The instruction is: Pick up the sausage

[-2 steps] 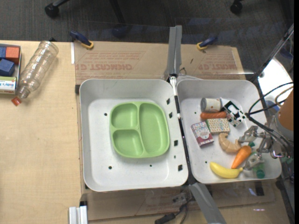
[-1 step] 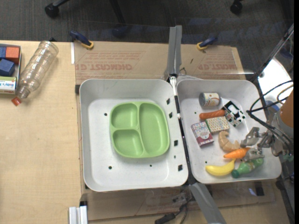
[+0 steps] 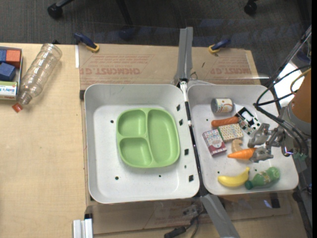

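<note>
The sausage (image 3: 225,122) is a short reddish-orange link lying in the right bin (image 3: 208,177), between a small can (image 3: 222,105) and a patterned cracker box (image 3: 231,132). My gripper (image 3: 258,147) hovers low over the right part of that bin, to the right of and below the sausage and clear of it. It stands open, with its fingers pointing left. The thick end of an orange carrot (image 3: 241,154) lies right by its lower finger. Nothing is held between the fingers.
The right bin also holds a pink box (image 3: 214,142), a banana (image 3: 234,178), a green toy (image 3: 263,178) and a black-and-white item (image 3: 247,119). A green divided plate (image 3: 147,137) sits in the left bin. A plastic bottle (image 3: 38,71) lies on the bench at left.
</note>
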Controlling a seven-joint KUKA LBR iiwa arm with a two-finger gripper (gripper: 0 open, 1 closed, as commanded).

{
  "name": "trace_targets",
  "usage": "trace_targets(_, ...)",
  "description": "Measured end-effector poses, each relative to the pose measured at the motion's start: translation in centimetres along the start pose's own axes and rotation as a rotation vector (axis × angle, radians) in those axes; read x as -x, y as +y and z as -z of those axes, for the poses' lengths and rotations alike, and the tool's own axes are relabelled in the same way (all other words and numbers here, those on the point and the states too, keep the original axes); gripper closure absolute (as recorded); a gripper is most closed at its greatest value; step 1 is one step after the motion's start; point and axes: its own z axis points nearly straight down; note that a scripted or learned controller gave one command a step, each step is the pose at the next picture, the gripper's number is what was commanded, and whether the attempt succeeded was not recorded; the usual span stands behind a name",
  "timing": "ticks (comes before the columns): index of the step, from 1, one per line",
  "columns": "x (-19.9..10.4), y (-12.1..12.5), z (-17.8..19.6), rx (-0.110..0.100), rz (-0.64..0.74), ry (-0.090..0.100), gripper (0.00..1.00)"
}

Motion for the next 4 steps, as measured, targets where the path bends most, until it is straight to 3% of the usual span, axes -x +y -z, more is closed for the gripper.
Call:
trace_targets(1, 0.0, 0.0, 0.0, 0.000, -0.001, 0.000, 0.00)
trace_targets(2, 0.7, -2.0, -9.2, -0.003, 0.187, -0.015, 0.00)
trace_targets(3, 1.3, 0.6, -9.7, -0.006, 0.387, -0.022, 0.00)
trace_targets(4, 1.4, 0.7, -8.8, -0.004, 0.383, -0.025, 1.00)
